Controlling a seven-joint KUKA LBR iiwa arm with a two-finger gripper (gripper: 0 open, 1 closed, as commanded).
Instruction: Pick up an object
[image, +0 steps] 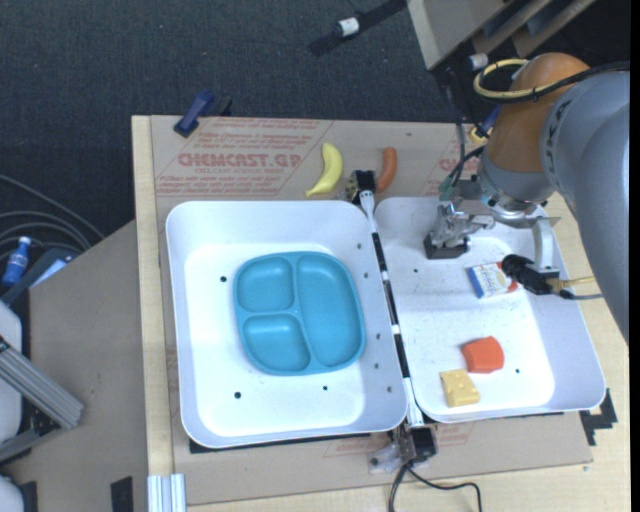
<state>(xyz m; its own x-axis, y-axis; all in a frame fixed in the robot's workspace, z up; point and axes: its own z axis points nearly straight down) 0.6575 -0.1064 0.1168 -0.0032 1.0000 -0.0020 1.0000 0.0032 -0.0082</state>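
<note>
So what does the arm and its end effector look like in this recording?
The arm is bulky, rounded grey, with an orange band above the wrist. A yellow cable loops beside the band. The end effector is small, dark grey metal under a silvery mount.

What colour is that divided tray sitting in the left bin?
The divided tray is light blue, almost turquoise, plain with no pattern. The camera view shows it clearly.

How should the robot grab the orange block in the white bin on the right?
From straight above, I think. The orange block lies flat on the right bin floor, so the pincer could close across its two opposite side faces. There is bare floor on most sides; only the yellow block sits close, toward the bin's near edge, so the fingers should avoid that side.
</note>
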